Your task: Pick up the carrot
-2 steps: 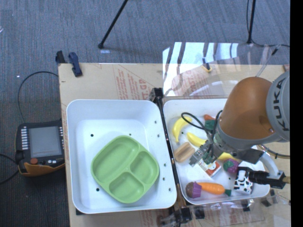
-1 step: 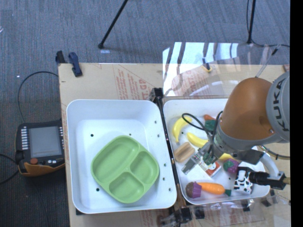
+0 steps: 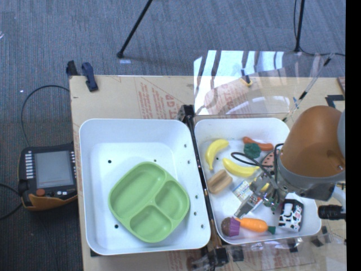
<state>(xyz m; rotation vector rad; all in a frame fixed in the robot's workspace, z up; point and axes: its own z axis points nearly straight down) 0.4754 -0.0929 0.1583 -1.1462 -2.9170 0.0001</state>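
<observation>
The carrot (image 3: 253, 225), orange with a green tip on its right, lies flat near the front edge of the right bin (image 3: 293, 126). My gripper (image 3: 254, 206) hangs just above and behind it, coming down from the orange-banded wrist (image 3: 313, 143) at the right. It is open, and one metal finger (image 3: 246, 206) slants down toward the carrot's left end. Nothing is between the fingers, and the carrot rests on the bin floor.
The right bin is crowded with two bananas (image 3: 215, 150), a bread roll (image 3: 219, 180), an orange-and-green vegetable (image 3: 255, 146), a brown round piece (image 3: 228, 226) touching the carrot's left end, and a black-and-white cow toy (image 3: 290, 215). The left bin (image 3: 96, 134) holds a green divided plate (image 3: 149, 201).
</observation>
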